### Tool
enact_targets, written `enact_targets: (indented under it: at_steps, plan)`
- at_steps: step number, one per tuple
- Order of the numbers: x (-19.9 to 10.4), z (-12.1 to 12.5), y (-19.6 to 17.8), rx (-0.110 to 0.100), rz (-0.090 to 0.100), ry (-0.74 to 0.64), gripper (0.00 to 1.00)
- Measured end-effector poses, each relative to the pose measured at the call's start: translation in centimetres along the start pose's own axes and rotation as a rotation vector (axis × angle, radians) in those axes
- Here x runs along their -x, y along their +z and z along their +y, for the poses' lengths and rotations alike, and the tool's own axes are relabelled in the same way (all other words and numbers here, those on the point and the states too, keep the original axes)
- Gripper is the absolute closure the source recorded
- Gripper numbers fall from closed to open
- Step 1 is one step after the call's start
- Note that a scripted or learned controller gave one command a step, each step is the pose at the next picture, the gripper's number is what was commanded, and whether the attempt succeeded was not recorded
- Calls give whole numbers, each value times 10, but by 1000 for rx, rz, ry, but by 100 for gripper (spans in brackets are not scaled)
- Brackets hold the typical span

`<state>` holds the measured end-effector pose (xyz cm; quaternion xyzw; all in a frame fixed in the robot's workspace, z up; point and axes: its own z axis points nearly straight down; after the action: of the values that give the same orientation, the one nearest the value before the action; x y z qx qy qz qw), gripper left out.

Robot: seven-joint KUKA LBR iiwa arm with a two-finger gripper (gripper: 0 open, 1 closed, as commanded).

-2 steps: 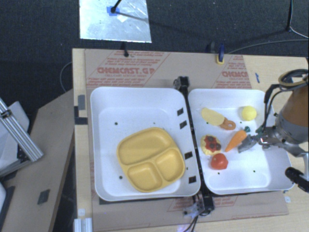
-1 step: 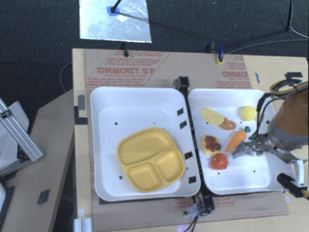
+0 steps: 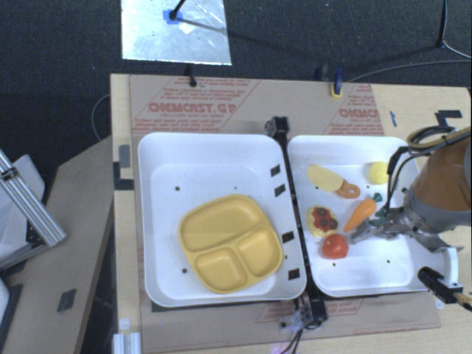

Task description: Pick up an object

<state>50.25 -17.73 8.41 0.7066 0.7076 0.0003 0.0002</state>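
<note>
Right white bin [image 3: 354,275] holds a round red tomato [image 3: 335,246] beside the tool [image 3: 355,233], its state unclear.

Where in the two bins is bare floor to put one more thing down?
Left bin: bare above and left of the yellow tray. Right bin: bare strip below the tomato. Crowded around the carrot, where the claw is.

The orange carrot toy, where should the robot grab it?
Judging by its pose, grip the long orange carrot toy across its narrow middle, coming straight down from above. It lies flat and slanted in the right white bin, so fingers should close across its width.
</note>
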Motion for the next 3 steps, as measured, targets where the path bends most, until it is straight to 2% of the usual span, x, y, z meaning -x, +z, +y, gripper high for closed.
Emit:
enact_targets:
  at_steps: [1, 2, 3]
  plan:
    - [0, 1, -12, 2, 1, -1, 100]
    - [-7, -3, -71, 3, -1, -3, 100]
    - [-10, -2, -114, 5, -2, -4, 100]
